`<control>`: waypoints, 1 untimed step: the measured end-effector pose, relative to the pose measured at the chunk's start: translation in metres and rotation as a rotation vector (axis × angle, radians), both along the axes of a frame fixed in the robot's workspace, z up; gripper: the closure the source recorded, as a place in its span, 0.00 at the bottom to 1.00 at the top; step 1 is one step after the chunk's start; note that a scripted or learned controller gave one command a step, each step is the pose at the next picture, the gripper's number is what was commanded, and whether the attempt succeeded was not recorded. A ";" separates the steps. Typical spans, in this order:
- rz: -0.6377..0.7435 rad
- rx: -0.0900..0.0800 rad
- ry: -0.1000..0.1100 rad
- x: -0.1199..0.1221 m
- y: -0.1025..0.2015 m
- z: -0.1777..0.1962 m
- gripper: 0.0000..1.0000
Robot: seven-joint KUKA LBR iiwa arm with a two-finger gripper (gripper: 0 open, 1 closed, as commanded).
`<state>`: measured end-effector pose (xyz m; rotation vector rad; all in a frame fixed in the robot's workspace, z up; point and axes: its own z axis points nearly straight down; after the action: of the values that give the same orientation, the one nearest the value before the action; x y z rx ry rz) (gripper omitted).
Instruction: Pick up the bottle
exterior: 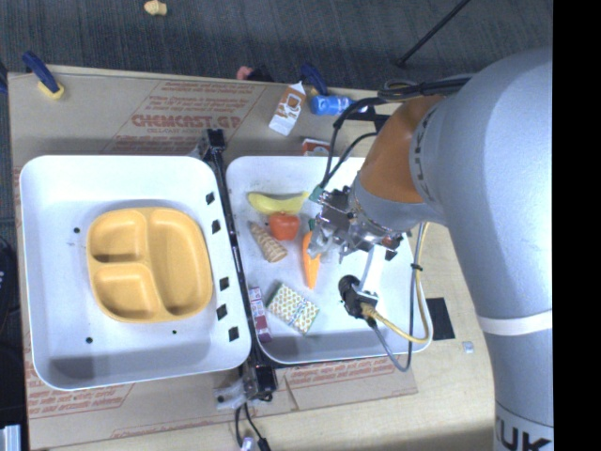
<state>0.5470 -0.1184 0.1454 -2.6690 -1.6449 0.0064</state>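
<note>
Two bins: white, side by side. All places below are taken from the carrot [310, 261], which lies on the floor of the right bin [329, 344].
Task status: not done. Nothing is seen lifted or held, so the whole pick is judged to be left.
Bottle: cannot be told apart among the things around the carrot. It may lie under the wrist, on the carrot's arm side, but that is a guess only.
Near the carrot: a red-orange round item [285, 225] just beside its upper end. A banana [277, 201] lies a little beyond that. A ribbed tan piece [270, 243] sits on the side away from the arm. A patterned block [293, 308] lies just past the carrot's tip.
Far from the carrot: a yellow divided plate [150, 261] in the left bin [56, 205], well apart.
Gripper [327, 233]: low over the right bin, just beside the carrot's upper end on its arm side. Contact with the carrot cannot be judged.
Gripper opening: cannot tell, since the metal parts crowd together at this slant. Nothing is visibly clamped.
Arm [488, 205]: reaches in from the view's right, bent down over the carrot's side of the bin. The orange band [390, 163] sits above the wrist and the tool end is tilted toward the carrot.
What remains (judgement): find the bottle, close on it and lift it — the present pose seems centred on the produce rather than on any bottle.
</note>
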 end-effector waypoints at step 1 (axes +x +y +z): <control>0.079 -0.003 -0.005 -0.062 -0.040 0.119 1.00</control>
<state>0.4855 -0.1583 0.2647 -2.6060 -1.7515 0.0026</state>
